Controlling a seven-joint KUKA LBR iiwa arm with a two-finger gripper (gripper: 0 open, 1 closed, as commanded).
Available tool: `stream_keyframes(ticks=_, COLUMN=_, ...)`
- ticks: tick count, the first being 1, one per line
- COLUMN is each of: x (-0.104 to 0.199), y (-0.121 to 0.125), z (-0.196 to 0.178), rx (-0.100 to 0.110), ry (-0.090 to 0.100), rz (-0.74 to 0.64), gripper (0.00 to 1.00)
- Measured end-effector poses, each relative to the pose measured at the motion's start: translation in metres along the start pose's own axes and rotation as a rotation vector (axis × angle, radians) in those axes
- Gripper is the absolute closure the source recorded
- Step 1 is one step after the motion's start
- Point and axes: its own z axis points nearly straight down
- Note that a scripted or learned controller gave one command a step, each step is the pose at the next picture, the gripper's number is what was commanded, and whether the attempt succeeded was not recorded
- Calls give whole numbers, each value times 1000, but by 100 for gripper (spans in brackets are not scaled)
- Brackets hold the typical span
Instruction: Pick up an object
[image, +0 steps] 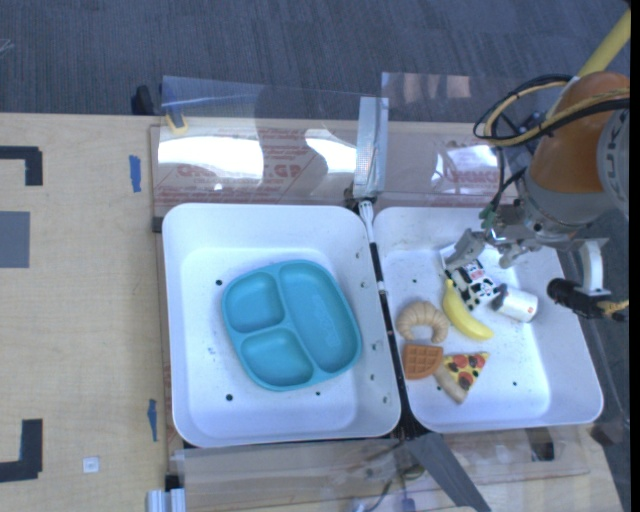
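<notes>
My gripper hangs over the back of the right bin, its two grey fingers spread apart and open. Just below and in front of the fingertips lies a black-and-white toy cow, not held. A yellow banana lies against the cow's left side. A white cylinder rests to the cow's right. Further forward are a croissant, a waffle and a pizza slice.
The left bin holds a blue divided plate. A ridge separates the two bins. Clear plastic walls stand behind both bins. Black and yellow cables loop above the orange wrist band.
</notes>
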Motion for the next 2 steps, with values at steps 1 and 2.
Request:
stream_keyframes(ticks=1, x=-13, y=21, z=66, rx=-19, ry=-5, rz=-140, gripper=0)
stream_keyframes(ticks=2, x=-14, y=21, z=55, rx=-23, ry=-7, rz=-139, gripper=100)
